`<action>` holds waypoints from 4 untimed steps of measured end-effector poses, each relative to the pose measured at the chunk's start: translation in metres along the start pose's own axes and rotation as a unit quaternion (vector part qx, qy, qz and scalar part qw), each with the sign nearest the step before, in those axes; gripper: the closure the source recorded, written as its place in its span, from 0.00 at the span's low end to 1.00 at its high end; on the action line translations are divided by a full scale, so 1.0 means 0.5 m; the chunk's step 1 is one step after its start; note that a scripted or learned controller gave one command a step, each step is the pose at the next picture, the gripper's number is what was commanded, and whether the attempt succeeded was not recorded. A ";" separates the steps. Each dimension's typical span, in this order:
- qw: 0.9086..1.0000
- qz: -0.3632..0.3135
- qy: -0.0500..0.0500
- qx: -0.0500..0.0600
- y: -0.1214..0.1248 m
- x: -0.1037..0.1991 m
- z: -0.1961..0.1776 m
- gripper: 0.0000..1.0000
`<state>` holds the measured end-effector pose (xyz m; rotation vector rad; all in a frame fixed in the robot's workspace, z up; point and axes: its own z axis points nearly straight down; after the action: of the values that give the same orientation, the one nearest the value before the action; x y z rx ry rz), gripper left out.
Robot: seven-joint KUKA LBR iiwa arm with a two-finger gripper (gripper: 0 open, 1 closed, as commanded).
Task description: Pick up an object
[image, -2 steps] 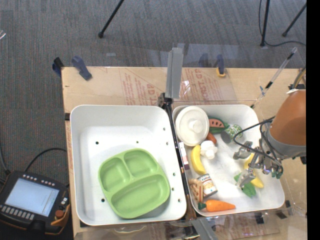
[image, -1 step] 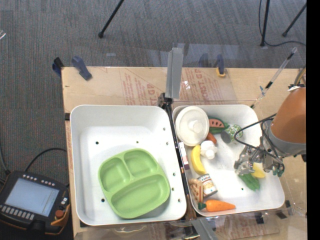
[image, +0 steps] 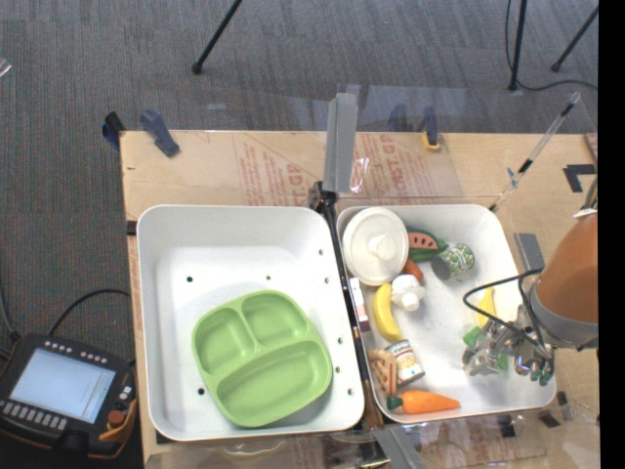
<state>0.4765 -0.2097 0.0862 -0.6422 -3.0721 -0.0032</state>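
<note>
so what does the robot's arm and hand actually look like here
The arm comes in from the right edge as a rounded body with an orange band above a grey wrist section. A thin black cable loops out from it over the right bin. The hand is a cluster of small silvery metal parts with dark fittings, too fine to make out in detail.

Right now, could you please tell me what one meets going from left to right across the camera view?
Handheld screen → green divided plate in the left bin → banana → green cup → gripper.
</note>
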 end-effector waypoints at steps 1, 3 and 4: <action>0.992 0.128 -0.001 0.000 0.025 -0.063 -0.002 1.00; 0.950 0.313 0.000 0.001 0.128 -0.036 -0.001 1.00; 0.950 0.312 0.000 0.001 0.129 -0.037 -0.001 0.00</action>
<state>0.5191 -0.1582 0.0867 -1.5696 -2.7178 0.0014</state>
